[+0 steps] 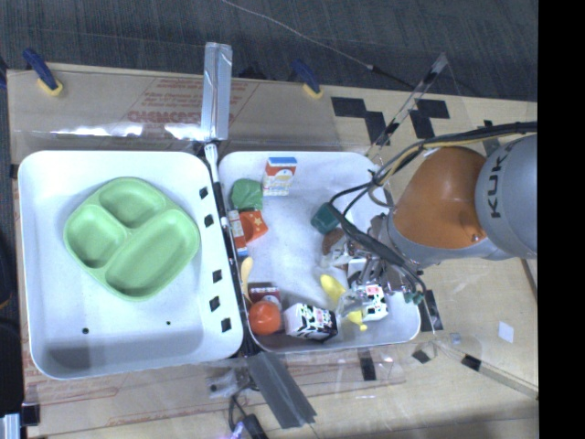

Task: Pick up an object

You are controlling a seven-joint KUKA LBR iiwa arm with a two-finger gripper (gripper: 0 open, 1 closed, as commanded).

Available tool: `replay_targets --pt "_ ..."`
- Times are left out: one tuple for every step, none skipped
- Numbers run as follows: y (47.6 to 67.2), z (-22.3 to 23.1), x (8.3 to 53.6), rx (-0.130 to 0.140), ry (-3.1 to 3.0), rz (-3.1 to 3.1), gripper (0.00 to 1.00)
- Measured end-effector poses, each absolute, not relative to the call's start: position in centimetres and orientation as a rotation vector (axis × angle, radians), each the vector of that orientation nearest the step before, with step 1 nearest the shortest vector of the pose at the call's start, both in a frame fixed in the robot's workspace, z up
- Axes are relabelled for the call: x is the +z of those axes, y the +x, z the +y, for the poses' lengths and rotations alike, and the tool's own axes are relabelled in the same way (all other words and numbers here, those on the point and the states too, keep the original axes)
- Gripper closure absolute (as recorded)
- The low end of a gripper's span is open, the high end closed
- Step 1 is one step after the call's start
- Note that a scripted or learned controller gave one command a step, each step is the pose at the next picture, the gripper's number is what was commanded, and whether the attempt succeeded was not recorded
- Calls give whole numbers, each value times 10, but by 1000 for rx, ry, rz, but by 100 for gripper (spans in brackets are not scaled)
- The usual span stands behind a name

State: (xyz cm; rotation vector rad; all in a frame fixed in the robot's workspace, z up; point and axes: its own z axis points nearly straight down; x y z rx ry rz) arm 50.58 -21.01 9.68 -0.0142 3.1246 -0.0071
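My gripper [358, 273] is low in the right bin [302, 245], at its right side, under the orange wrist band [443, 199]. Just below it lie a yellow piece [332, 288] and a white and red toy with yellow parts [370, 305]. A dark teal object [325, 216] sits just up and left of the gripper. Farther left are a green object [245, 194], a red-orange packet [250, 228], a small white carton [281, 176], an orange ball [265, 317] and a black-and-white spotted box [311, 322]. Cables hide the fingertips.
The left bin [55, 337] holds a green divided plate [132, 236]. A divider wall [224, 245] with black clips separates the two bins. A metal bracket [217, 90] stands at the far edge, and blue clamps [44, 71] hold the bench cover.
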Motion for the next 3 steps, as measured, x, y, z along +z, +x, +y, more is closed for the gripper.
replay_targets --pt "494 -211 99 -10 181 3107 0" --pt "491 -209 94 -5 83 3131 0" --pt "503 -209 94 -3 -170 3131 0"
